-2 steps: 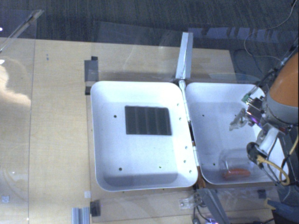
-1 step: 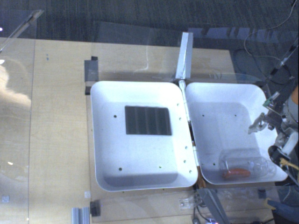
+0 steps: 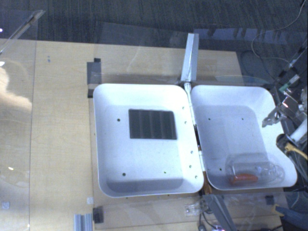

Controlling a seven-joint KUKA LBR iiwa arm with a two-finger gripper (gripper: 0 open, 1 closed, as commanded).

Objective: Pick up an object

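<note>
Bottle [image 3: 252, 171], clear plastic, lying flat, orange-red inside

Robotics lab: wooden bench [image 3: 53, 143], white bins [image 3: 103, 143], cables [image 3: 269, 47].

Bottle [image 3: 252, 171] in right bin [image 3: 226, 105].

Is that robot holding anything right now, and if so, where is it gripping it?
Nothing is held. The tool is at the right bin's right edge, while the clear bottle lies untouched in that bin's near corner.
</note>
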